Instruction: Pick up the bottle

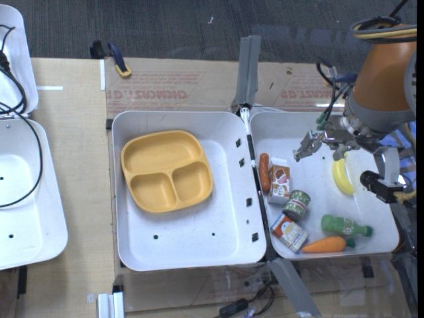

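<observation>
While hovering over the right bin, gripper (322, 146) holds nothing — bottle (344, 227) lies apart.

Green bottle (345, 226) lies beside carrot (324, 245), pincer (322, 144) above.

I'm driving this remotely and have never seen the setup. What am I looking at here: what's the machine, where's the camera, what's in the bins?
One camera looks down at a slant on two white bins. The grey and orange arm reaches in from the right; its gripper hangs over the right bin, holding nothing visible. That bin holds your target, the green bottle, lying on its side, plus a carrot, banana, sausage, a can and two small cartons. The left bin holds a yellow divided plate.
</observation>
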### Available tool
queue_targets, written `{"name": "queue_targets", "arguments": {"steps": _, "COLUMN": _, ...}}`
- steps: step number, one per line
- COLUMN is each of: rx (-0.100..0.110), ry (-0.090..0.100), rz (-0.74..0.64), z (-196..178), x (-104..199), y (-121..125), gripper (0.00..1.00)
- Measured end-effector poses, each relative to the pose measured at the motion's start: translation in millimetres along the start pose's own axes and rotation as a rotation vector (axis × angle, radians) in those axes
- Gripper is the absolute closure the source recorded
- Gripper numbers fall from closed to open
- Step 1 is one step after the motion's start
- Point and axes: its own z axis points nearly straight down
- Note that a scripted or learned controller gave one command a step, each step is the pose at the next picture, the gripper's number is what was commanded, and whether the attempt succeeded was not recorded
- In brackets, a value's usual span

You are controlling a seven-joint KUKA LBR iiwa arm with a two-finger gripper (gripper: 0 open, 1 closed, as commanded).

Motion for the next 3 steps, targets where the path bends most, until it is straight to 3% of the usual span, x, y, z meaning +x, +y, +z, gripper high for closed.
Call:
{"name": "queue_targets", "arguments": {"steps": 1, "rx": 0.003, "ry": 0.0, "rz": 0.002, "z": -7, "x": -1, "y": 0, "gripper": 1.0}}
{"name": "queue_targets", "arguments": {"steps": 2, "rx": 0.003, "ry": 0.0, "rz": 0.002, "z": -7, "x": -1, "y": 0, "gripper": 0.0}}
{"name": "queue_targets", "arguments": {"steps": 3, "rx": 0.0, "ry": 0.001, "rz": 0.113, "z": 52, "x": -67, "y": -44, "gripper": 0.0}}
